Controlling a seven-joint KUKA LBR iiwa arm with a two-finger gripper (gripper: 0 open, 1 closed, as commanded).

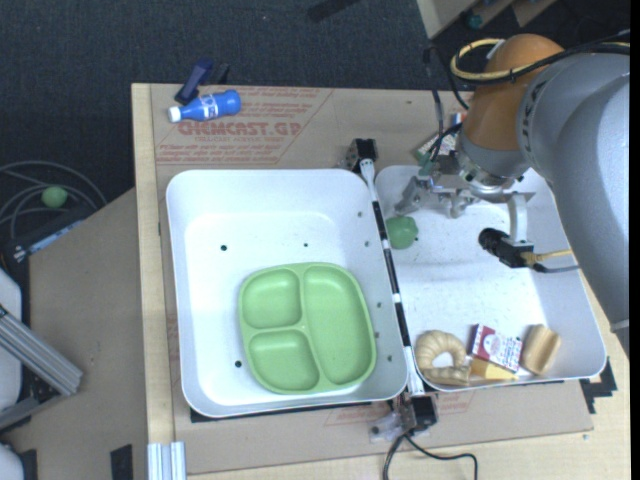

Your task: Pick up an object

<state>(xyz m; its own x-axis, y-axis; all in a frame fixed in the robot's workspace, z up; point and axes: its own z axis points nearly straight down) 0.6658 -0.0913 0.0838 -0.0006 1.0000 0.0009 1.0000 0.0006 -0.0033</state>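
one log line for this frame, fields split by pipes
arm over right bin | gripper above green ball | ball not held | green tray in left bin

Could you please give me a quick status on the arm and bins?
Gripper low in right bin, grip unclear. Green ball beside it. Nothing blocking.

- One camera, fixed high above the worktop, looking down at a slant rather than straight down.
- Landmark: the divider where the two white bins meet. It runs near frame centre, leaning slightly from upper left to lower right.
- Left of the divider, the left bin is seen whole, all four rims in frame.
- Right of the divider, the right bin is partly covered by the grey arm coming in from the frame's right.
- Beyond the divider, toward frame top, dark floor shows past the worktop's far edge.
- Distance: moderate; both bins plus surrounding floor fit in frame.
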